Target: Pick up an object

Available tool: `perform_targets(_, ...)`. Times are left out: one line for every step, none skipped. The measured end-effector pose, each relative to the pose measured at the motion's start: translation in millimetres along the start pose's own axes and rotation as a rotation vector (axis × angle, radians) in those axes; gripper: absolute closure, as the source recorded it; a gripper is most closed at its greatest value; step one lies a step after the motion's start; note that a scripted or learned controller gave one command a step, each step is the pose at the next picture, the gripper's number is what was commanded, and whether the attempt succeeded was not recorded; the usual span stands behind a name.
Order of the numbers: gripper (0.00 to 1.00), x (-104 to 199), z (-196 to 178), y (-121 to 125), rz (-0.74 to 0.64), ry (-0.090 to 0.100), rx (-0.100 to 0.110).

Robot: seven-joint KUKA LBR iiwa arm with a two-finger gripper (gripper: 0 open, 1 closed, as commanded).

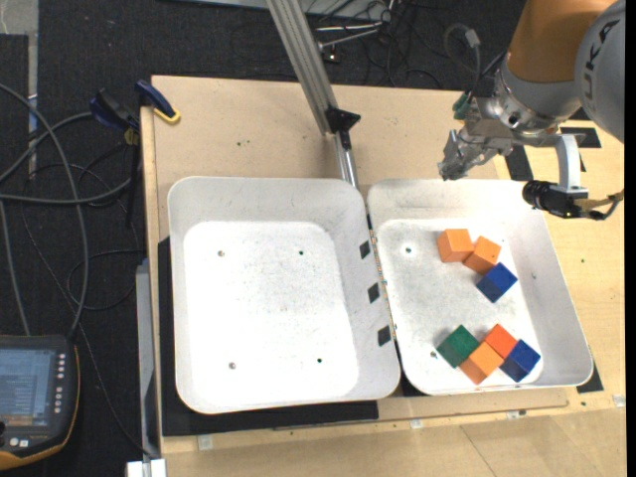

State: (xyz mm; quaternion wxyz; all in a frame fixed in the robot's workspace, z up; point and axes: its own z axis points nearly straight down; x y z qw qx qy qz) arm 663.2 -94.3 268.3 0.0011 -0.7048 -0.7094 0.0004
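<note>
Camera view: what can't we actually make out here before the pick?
- Gripper, camera view: small and dark above the right bin's far rim; finger state unreadable.
- Arm: cut off by the top and right edges.
- Near cluster: green block, two orange and one blue block packed tight; contact faces hidden by each other.
- Pendant: cut by the left edge, screen too small to read.

Two bins sit side by side on the surface [248, 127]: the left bin [189, 266] toward nine o'clock, the right bin [417, 296] toward three. In the right bin, three blocks [475, 256] cluster at its one o'clock part, touching one another. Four more blocks [487, 351] huddle at its five o'clock corner. The gripper [455, 162] hangs over the right bin's twelve o'clock rim.
</note>
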Motion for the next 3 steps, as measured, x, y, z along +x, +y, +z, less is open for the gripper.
perform_targets(1.00,47.1,-1.6,-26.2,-0.001,0.001,-0.002)
perform_targets(1.00,102.0,0.9,-46.0,-0.002,0.001,-0.001)
perform_targets(1.00,152.7,7.3,-73.2,-0.001,0.000,0.001)
